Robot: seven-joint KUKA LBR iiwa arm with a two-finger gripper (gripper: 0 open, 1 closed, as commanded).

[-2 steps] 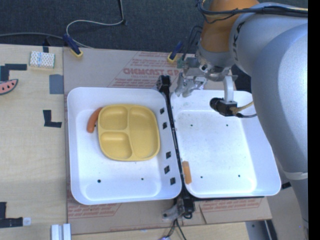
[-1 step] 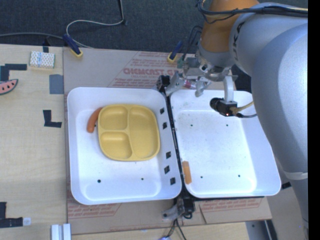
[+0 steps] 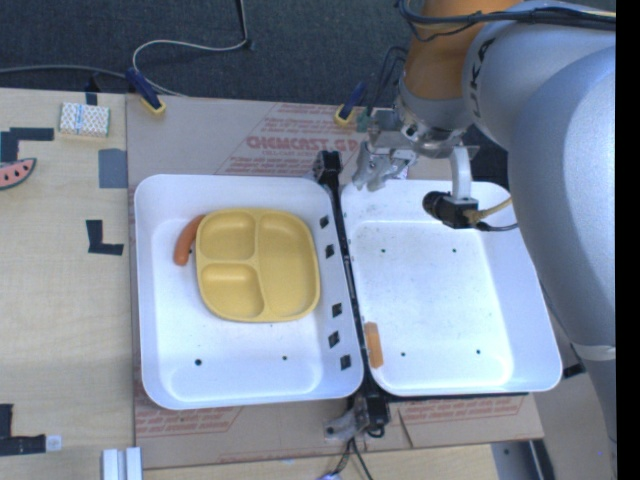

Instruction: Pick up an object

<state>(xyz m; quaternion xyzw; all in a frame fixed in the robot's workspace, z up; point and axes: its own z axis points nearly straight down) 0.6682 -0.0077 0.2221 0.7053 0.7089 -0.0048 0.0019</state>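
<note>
Yellow plastic, a divided plate with three compartments, is seen lying flat in the left bin, toward its upper centre. An orange carrot-like piece is found just beside the plate's left edge, partly tucked under the rim. A second small orange piece is noted in the right bin, against its left wall near the lower edge. The gripper is positioned over the upper left corner of the right bin, close to the divider between the bins; nothing is seen between its fingers. Whether the jaws are apart or together cannot be told. All three objects lie well apart from the gripper, below it in the frame.
</note>
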